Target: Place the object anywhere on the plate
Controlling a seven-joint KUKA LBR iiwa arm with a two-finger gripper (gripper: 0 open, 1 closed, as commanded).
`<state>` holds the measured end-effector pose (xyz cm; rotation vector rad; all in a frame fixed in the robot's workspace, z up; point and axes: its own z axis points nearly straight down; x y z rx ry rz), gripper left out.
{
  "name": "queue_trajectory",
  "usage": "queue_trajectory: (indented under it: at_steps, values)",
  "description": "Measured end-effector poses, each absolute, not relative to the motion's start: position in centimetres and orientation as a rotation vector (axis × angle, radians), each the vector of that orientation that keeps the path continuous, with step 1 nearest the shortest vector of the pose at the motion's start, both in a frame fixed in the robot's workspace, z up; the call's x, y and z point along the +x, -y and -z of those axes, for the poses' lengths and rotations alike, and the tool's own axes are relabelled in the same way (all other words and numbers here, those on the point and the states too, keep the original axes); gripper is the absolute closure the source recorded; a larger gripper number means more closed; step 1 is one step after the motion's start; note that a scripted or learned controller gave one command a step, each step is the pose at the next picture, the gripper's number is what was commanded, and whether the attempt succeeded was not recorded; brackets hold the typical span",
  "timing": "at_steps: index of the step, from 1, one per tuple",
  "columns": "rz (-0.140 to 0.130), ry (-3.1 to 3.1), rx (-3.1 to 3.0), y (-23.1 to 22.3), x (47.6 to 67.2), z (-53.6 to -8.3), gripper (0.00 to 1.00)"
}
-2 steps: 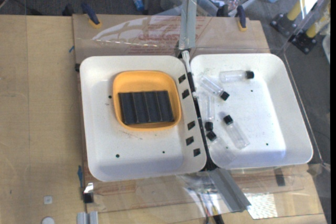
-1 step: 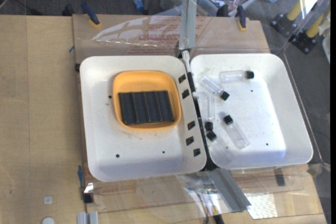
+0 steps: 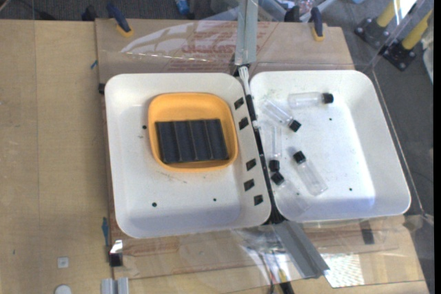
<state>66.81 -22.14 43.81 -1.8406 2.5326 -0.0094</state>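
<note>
Two white bins sit side by side on the wooden bench [image 3: 41,113]. In the left bin [image 3: 131,196] lies an orange plate [image 3: 189,101], roughly square with rounded corners. A dark grey ribbed block [image 3: 191,141] rests flat on the plate, filling most of its floor and lying within the rim. The right bin [image 3: 358,148] holds several clear tubes with black caps: one [image 3: 310,99] near the far wall, one [image 3: 281,113] just left of it, one [image 3: 307,173] toward the middle and what may be another [image 3: 273,151] against the left wall, hard to make out. Whether the gripper is released or clenched cannot be told here
</note>
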Motion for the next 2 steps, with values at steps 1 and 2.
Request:
queue_trajectory:
  at_steps: [1, 2]
  values:
    - [0.010, -2.293, -2.133, 22.15, 66.80, -43.77, 1.00]
    - [0.009, -1.928, -2.469, 22.15, 66.79, -43.73, 1.00]
